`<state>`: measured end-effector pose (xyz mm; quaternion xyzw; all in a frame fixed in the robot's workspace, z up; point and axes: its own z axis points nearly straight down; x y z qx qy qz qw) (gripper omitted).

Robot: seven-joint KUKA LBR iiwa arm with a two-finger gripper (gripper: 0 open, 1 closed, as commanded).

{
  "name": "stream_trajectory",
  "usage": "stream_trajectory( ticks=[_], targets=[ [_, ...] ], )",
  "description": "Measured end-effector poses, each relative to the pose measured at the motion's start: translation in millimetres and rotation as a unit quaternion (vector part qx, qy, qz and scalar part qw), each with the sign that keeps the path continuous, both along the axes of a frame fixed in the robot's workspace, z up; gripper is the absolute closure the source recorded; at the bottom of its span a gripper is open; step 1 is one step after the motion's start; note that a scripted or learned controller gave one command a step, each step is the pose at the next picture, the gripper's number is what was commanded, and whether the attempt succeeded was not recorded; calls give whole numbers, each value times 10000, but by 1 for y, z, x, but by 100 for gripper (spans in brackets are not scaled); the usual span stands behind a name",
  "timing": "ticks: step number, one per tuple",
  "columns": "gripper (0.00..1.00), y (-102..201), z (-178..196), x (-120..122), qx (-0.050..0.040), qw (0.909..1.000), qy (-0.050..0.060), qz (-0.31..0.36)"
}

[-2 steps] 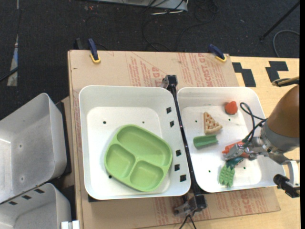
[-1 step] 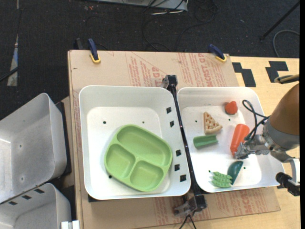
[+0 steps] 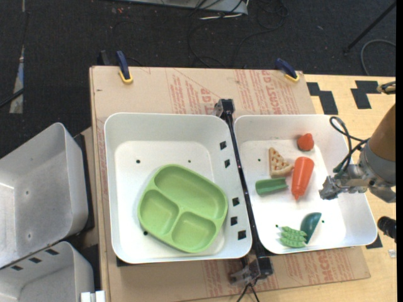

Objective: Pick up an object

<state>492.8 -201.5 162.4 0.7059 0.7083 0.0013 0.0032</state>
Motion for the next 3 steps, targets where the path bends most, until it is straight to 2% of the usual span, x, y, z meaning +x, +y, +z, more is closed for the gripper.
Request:
stream_trajectory(
  ticks=[2, 3],
  targets=[
    [100, -17, 106, 15, -6, 10000, -2, 0],
    [100, 29, 107, 18, 21, 10000, 31, 16]
  ],
)
